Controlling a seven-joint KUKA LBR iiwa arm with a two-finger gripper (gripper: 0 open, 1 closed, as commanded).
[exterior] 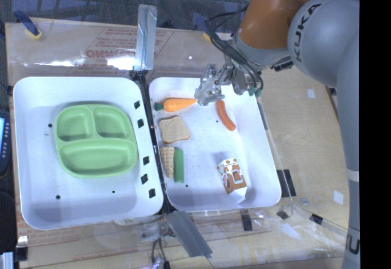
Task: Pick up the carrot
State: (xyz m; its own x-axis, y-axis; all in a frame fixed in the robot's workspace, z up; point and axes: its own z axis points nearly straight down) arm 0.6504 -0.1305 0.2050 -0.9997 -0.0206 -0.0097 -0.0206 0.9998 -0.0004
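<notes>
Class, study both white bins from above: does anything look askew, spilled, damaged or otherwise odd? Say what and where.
Nothing looks spilled or broken. The green three-compartment plastic plate lies flat in the left bin. In the right bin, the orange carrot, toast slice and red sausage lie apart; the small printed carton lies tipped over.
</notes>
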